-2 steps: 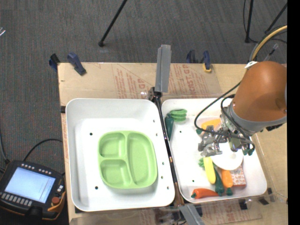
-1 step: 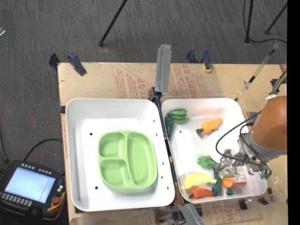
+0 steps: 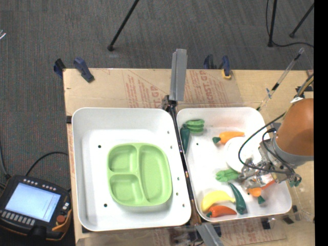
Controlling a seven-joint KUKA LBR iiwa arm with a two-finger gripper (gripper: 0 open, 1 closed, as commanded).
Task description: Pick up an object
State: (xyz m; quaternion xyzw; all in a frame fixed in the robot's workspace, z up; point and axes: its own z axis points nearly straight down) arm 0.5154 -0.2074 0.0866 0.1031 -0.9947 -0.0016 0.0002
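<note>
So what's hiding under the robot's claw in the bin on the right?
Under the gripper an orange toy vegetable with a green stem pokes out, with a white plate partly beneath the arm. The gripper covers the rest of both, so I can't tell what else lies there.

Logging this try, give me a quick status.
Gripper low in right bin, over toy vegetables. Orange piece just below it, grip unclear. Green pepper crowds alongside.

Grey carpet floor point(image 3: 77, 19); black tripod legs point(image 3: 125, 19) stand behind the bench.
</note>
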